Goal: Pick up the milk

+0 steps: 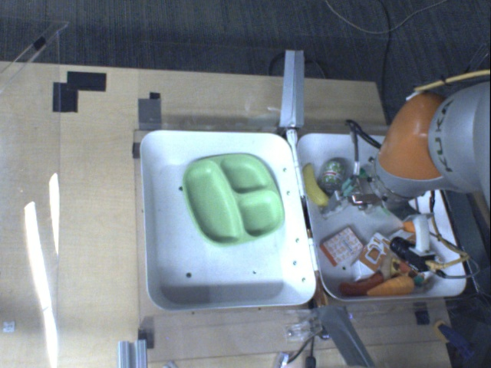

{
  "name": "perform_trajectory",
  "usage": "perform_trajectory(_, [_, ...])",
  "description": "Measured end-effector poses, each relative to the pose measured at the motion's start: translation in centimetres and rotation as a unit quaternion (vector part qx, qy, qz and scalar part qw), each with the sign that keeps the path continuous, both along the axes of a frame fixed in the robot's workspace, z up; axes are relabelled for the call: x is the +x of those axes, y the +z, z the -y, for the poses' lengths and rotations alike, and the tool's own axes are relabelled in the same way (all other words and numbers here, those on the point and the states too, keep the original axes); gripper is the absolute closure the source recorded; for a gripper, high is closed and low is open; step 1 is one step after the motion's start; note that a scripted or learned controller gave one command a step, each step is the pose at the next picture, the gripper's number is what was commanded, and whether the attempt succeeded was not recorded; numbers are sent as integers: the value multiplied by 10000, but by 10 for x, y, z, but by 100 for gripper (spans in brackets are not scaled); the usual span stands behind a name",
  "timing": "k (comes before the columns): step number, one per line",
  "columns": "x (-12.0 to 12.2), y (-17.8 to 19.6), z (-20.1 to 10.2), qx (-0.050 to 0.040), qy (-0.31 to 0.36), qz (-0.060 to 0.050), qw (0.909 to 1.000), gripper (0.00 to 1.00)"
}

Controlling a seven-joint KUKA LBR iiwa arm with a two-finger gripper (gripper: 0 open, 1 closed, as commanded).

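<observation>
Camera view puts the gripper (pixel 357 192) low in the right-hand bin (pixel 328 284), at the bin's far end among clutter. Whether it is open or closed cannot be told, since the metal parts blur together under the wrist, and nothing can be seen held in it.

The milk (pixel 341 245) is, as a judgement, the small flat carton with orange and white print. It lies on the bin floor on the near side of the gripper and slightly toward the left bin (pixel 153 228), close by but apart from the gripper. The carton sits turned cornerwise to the bin walls and looks nearly square, so its long axis is hard to call.

A second printed packet (pixel 376 253) lies just beside the milk, on the arm's side. A banana (pixel 314 186) and a round greenish object (pixel 332 173) lie right next to the gripper on its left-bin side. A carrot (pixel 393 286) lies beyond the milk against the near wall.

The coming move probably calls for a short shift toward the near wall, then a wrist turn to square up with the carton's edges.
</observation>
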State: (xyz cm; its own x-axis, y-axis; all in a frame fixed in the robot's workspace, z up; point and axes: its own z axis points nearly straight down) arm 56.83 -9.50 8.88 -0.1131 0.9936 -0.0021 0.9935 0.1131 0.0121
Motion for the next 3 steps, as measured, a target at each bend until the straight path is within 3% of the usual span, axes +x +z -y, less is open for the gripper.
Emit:
perform_trajectory(1, [-67,5,28,-11,388,-12,9992,0])
perform_trajectory(2, [-77,1,85,-25,1191,12,9929,0])
perform_trajectory(3, [-74,13,83,-25,1199,43,9928,100])
